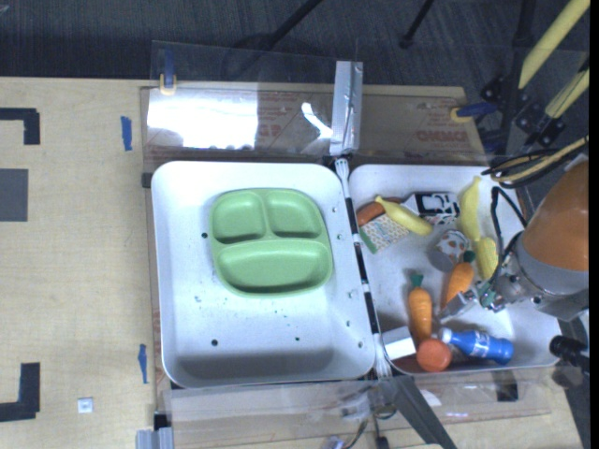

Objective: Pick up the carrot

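Camera view: the grey arm with its orange band (564,227) is seen entering at the right edge of the frame, lowered into the right white bin (402,181). The two-finger gripper (485,295) is placed at the lower end of a small orange carrot (458,282); whether its fingers are apart or closed cannot be told. A second orange carrot (420,311) lies just left. A green divided plastic tray (271,239) is seated in the left white bin (178,279).

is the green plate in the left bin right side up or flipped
Right side up: the green plate shows three hollow compartments facing upward.
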You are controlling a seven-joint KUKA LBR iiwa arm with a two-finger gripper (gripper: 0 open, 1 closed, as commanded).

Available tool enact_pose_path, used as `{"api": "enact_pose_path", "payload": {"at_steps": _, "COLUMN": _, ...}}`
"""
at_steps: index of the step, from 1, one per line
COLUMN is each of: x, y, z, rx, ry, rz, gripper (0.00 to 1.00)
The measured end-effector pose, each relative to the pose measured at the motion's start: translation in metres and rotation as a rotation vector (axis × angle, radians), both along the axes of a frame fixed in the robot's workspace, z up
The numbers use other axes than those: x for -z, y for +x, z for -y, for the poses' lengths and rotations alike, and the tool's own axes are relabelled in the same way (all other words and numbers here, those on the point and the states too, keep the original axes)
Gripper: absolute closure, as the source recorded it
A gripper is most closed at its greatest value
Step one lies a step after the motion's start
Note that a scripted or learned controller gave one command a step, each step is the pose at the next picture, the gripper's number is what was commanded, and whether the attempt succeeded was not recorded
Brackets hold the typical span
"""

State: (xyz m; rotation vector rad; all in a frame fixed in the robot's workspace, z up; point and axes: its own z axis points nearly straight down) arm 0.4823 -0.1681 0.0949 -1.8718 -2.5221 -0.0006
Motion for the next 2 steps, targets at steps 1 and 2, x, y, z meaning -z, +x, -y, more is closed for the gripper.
{"api": "enact_pose_path", "payload": {"at_steps": 1, "x": -0.010, "y": 0.001, "z": 0.001, "rx": 0.003, "ry": -0.001, "rz": 0.003, "gripper": 1.00}}
{"api": "enact_pose_path", "payload": {"at_steps": 2, "x": -0.112, "y": 0.049, "z": -0.018, "rx": 0.269, "ry": -0.002, "rz": 0.001, "gripper": 1.00}}
